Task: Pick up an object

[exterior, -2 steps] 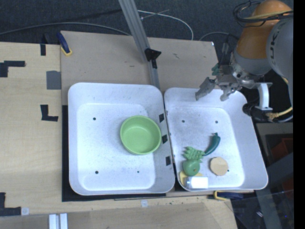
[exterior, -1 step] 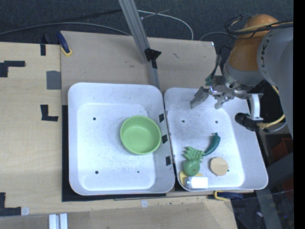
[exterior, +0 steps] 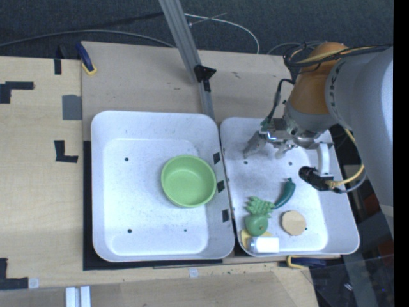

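My gripper (exterior: pixel 267 148) hangs over the far part of the right bin (exterior: pixel 339 219), open, with nothing between its fingers. Nearer the front of that bin lie a dark green curved piece (exterior: pixel 285 192), a light green leafy toy (exterior: pixel 258 205) above a green round piece (exterior: pixel 257 224), a tan disc (exterior: pixel 294 222) and a white block (exterior: pixel 266 244) resting on something yellow. All of these sit well in front of the gripper, apart from it. A light green bowl (exterior: pixel 188 181) stands upright in the left bin (exterior: pixel 115 139).
A grey pole (exterior: pixel 182 34) slants down from the top to the bins' far edge between them. A black cable connector (exterior: pixel 313 176) hangs from the arm over the right bin's right side. Wooden bench surface lies to the left.
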Tool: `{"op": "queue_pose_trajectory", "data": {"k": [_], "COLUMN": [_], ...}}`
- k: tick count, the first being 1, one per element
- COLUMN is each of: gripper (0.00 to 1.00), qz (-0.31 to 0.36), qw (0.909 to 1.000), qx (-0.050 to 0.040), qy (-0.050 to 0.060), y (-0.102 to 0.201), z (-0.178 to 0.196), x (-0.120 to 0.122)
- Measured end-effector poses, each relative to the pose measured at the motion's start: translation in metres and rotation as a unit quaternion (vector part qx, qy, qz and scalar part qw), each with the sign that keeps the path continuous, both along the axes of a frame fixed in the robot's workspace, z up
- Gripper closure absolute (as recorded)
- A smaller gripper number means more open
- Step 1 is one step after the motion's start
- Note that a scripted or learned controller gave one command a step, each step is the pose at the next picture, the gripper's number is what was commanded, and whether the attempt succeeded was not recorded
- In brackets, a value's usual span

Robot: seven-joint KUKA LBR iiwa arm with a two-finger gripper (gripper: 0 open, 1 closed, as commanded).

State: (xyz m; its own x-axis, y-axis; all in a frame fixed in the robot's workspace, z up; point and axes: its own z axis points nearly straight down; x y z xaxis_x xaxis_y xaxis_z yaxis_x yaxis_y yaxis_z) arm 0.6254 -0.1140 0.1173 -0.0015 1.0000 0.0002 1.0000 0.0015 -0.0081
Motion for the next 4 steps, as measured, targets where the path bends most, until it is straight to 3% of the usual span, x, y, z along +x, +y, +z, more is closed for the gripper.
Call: {"op": "queue_pose_trajectory", "data": {"k": [1, 3, 4], "gripper": [1.00, 1.00, 1.00], "qz": [0.000, 0.000, 0.002], "qw": [1.0000, 1.0000, 1.0000], "qx": [-0.0002, -0.0003, 0.0008], "qy": [-0.002, -0.005, -0.004], "y": [0.000, 0.005, 0.051], "z": [0.014, 0.090, 0.100], "x": [0.002, 0.009, 0.014]}}
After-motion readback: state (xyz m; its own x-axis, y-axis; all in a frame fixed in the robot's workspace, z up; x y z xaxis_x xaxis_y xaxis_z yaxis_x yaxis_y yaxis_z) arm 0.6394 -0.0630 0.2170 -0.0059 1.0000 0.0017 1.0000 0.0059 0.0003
